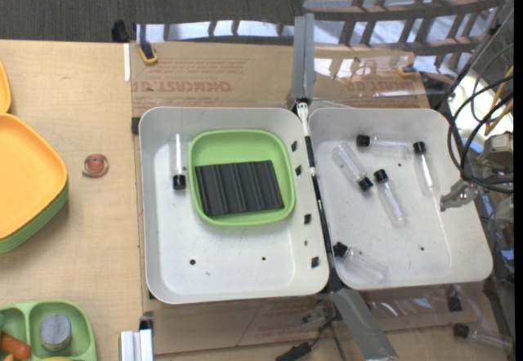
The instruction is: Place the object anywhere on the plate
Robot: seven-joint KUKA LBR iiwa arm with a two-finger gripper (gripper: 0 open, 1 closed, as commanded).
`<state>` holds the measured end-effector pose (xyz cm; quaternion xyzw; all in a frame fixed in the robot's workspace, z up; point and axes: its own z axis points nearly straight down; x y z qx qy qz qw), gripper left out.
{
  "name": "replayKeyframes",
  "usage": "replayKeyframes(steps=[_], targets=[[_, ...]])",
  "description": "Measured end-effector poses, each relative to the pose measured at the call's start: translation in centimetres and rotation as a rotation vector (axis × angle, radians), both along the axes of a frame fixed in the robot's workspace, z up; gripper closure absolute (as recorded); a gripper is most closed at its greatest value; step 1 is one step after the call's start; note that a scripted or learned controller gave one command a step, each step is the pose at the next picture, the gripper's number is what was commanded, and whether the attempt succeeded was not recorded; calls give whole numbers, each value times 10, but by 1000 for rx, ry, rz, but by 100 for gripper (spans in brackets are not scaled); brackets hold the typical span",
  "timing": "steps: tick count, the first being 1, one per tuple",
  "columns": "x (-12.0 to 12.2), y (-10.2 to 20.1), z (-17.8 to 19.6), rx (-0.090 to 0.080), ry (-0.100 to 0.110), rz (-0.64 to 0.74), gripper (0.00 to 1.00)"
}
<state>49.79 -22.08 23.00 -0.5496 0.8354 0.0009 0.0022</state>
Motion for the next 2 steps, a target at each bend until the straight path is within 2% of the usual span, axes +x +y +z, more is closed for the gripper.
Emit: replayKeyframes(steps=[1,2], targets=[[16,-1,85,-1,-1,-193,0],[42,-1,96,0,-1,-373,0]])
